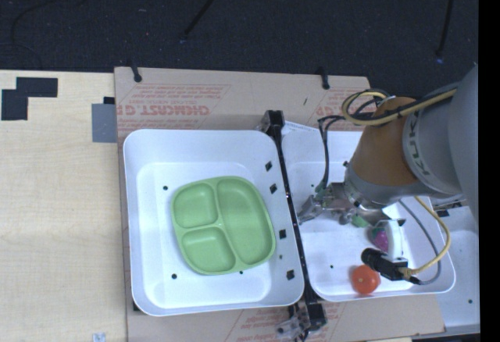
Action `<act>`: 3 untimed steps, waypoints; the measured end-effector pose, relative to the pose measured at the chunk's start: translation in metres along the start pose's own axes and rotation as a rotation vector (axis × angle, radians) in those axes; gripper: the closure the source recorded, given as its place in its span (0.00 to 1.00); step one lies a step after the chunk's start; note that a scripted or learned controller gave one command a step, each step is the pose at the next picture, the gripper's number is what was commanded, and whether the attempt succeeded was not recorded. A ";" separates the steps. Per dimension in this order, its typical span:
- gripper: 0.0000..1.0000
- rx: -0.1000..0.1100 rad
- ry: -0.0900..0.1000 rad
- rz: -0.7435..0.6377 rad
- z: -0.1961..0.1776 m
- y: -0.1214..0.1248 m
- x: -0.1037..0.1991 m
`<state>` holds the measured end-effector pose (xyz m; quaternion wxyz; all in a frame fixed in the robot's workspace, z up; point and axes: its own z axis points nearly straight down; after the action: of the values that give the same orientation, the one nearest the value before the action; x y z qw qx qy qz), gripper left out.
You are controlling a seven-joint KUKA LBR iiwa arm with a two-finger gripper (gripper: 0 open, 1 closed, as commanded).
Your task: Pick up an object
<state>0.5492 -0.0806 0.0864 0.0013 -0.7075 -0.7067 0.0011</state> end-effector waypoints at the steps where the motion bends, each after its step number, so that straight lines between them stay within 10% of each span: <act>1: 1.00 0.000 0.001 0.006 -0.012 0.000 -0.001; 3: 1.00 -0.005 0.000 -0.002 -0.107 0.001 0.003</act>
<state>0.5506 -0.0780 0.1938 -0.0004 -0.7070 -0.7073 -0.0005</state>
